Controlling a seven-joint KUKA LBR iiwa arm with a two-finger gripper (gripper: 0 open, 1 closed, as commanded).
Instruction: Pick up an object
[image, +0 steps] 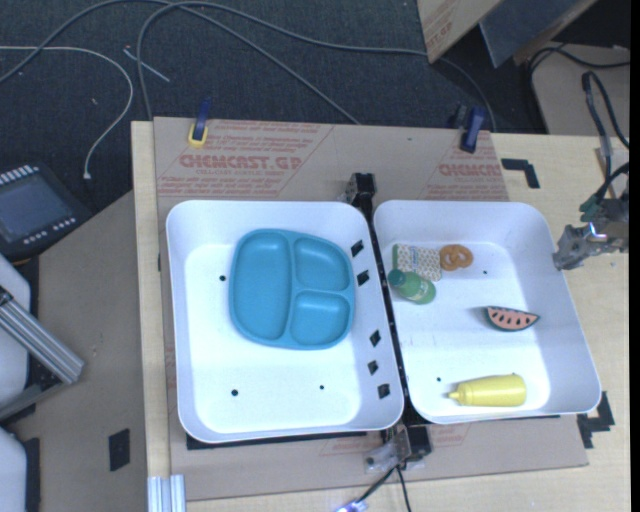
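Note:
The right white bin (560, 330) holds the loose objects. A yellow squeeze bottle (489, 391) lies on its side near the front wall. A watermelon slice toy (512, 319) rests right of the middle. Toward the back left sit a small brown ring (456, 258), a pale patterned packet (419, 262) and a green rounded piece (411, 287), the last two touching each other.
The left white bin (200, 380) holds a blue divided plate (292, 289). A black divider strip (378, 300) runs between the bins. A small grey metal fitting with cables (588, 240) stands just outside the right bin's right wall. Cardboard (250, 155) lies under both bins.

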